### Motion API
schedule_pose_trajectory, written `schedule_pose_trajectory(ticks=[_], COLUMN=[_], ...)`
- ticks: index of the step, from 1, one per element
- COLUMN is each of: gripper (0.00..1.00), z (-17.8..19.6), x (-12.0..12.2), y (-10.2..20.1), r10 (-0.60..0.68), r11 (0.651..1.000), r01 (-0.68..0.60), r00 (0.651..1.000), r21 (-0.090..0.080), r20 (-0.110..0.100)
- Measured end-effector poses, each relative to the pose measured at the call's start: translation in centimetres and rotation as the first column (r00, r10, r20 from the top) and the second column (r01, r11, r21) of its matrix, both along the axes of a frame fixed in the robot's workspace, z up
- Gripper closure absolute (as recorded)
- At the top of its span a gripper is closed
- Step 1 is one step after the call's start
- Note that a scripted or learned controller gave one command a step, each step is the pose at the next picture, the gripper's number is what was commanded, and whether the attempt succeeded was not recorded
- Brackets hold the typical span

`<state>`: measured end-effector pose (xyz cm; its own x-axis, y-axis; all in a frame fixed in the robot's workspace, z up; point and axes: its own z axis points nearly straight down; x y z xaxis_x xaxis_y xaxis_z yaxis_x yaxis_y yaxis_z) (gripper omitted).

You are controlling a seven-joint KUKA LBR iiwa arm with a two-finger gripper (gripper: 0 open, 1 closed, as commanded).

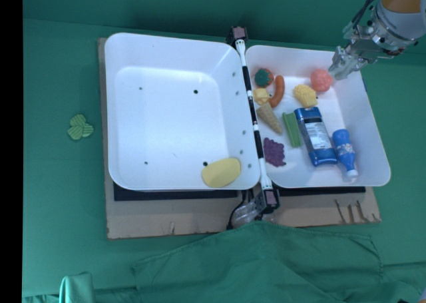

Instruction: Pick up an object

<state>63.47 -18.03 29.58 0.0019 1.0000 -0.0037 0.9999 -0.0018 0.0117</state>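
Observation:
My gripper hangs over the far right corner of the right bin, just right of a pink round fruit. Nothing shows between its fingers. The right bin also holds a yellow fruit, a red sausage, a strawberry-like piece, a cone-shaped carrot, a green stick, purple grapes, a blue packet and a blue bottle. In the left bin a yellow lemon-like piece lies at the near right corner.
A divider bar with clamps runs between the two bins. A green leaf-shaped toy lies on the cloth left of the bins. Cardboard sticks out under the bins, and folded green cloth lies in front.

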Motion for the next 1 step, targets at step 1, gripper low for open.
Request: schedule_pose_trajectory(ticks=[1], gripper=[1.00], z=[4.89], x=[0.34], y=[-0.63], r10=[0.000], r11=[1.000], r01=[0.000], r00=[1.000], r21=[0.000], r20=[0.000])
